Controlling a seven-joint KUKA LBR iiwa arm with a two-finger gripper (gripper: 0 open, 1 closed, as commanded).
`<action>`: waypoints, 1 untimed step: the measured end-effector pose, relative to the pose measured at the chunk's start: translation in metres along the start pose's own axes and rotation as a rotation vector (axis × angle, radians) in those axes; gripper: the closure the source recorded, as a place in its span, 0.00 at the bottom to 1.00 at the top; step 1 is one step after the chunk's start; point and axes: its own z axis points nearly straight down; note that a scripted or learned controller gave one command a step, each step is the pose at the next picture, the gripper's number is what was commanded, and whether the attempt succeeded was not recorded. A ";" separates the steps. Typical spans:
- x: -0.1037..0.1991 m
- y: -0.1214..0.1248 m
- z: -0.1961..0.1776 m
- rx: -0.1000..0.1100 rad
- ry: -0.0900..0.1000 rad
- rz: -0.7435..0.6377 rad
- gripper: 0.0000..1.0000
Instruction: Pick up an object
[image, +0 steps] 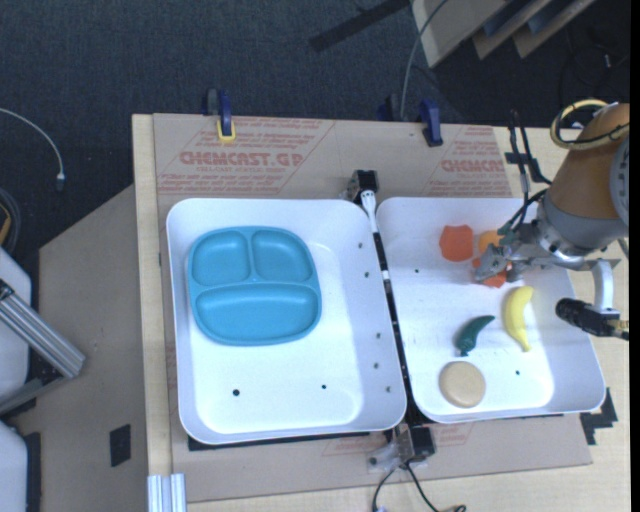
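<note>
The gripper (497, 262) is low in the right bin (430, 300) over a small orange toy (489, 241), which looks light and smooth, best pinched across its middle.

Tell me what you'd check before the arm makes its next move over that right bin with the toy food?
1. Gripper is over the right bin: ok.
2. Something sits beneath it to grab: ok, small orange pieces.
3. An object is between its fingers: cannot tell, too blurred.
4. Red-orange block lies apart from the gripper: ok.
5. Banana, green pepper and tan disc lie out of its way: ok.
6. Blue plate lies in the left bin: ok.
</note>
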 end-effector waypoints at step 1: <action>-0.006 -0.008 -0.055 -0.006 -0.002 0.001 1.00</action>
